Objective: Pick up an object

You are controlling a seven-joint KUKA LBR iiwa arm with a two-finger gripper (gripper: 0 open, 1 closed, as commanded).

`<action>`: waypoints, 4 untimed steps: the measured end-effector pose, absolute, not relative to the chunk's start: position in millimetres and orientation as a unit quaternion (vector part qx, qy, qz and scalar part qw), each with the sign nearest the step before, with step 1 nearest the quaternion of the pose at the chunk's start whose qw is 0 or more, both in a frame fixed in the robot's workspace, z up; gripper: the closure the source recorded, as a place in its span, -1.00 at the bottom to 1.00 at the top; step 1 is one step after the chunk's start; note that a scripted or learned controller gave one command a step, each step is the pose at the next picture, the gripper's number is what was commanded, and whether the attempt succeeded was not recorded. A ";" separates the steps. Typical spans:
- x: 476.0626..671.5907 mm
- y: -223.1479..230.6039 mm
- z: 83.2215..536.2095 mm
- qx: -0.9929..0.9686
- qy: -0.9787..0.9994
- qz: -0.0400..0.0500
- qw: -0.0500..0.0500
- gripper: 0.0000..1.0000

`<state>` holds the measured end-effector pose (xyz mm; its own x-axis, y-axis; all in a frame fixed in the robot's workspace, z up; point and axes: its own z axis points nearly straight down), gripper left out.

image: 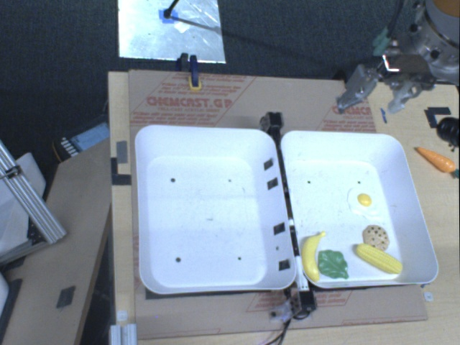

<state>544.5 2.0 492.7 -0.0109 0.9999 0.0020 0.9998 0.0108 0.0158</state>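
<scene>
Five small toy foods, a yellow plastic banana (311, 256), a green leaf (333, 264), a corn cob (378, 258), a brown cookie (375, 236) and a fried egg (364, 200), lie in the right white bin (402, 157), while the grey gripper (379, 92) hovers beyond its far rim, spread and empty, probably because no object is chosen yet.

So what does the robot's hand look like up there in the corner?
The gripper is made of grey, shiny metal, with two chunky fingers sticking out from a blocky body. There are small blue bits on it, and a thin dark cable runs up past it. Behind it sits the rounder silver-grey end of the arm, with a touch of orange at the very top.
</scene>
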 end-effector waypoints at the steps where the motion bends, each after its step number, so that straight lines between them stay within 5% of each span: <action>1: 484.6 13.4 539.3 0.705 0.709 0.004 0.003 -1.00; 2: 485.9 122.0 535.0 0.702 0.712 0.002 0.000 -1.00; 3: 547.5 112.0 324.1 0.707 0.707 -0.006 -0.003 -1.00; 4: 483.8 117.1 295.5 0.706 0.708 -0.002 -0.002 -1.00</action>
